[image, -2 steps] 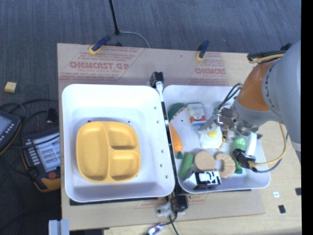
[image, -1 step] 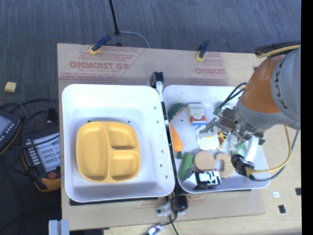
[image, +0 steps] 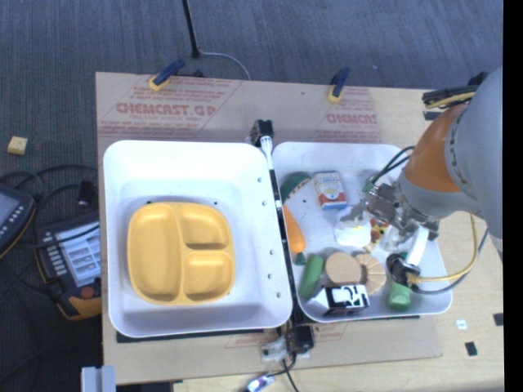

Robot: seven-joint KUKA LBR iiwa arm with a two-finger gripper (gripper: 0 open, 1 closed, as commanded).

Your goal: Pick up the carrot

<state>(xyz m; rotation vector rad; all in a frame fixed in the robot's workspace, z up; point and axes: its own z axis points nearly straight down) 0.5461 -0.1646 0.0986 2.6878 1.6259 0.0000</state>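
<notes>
Dark grey carpet floor, brown cardboard-topped bench, black cables at left

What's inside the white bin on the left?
A yellow tray with three compartments lies flat inside the left bin. Nothing sits in its compartments. Whatever bin floor lies beneath the tray is covered, so that part cannot be seen.

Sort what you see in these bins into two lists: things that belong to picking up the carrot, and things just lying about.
Belongs to the job:
carrot, along the right bin's left wall
claw, over the right bin

Just lying about:
yellow tray in the left bin
small carton
green pieces
round tan piece
black-and-white box
</notes>
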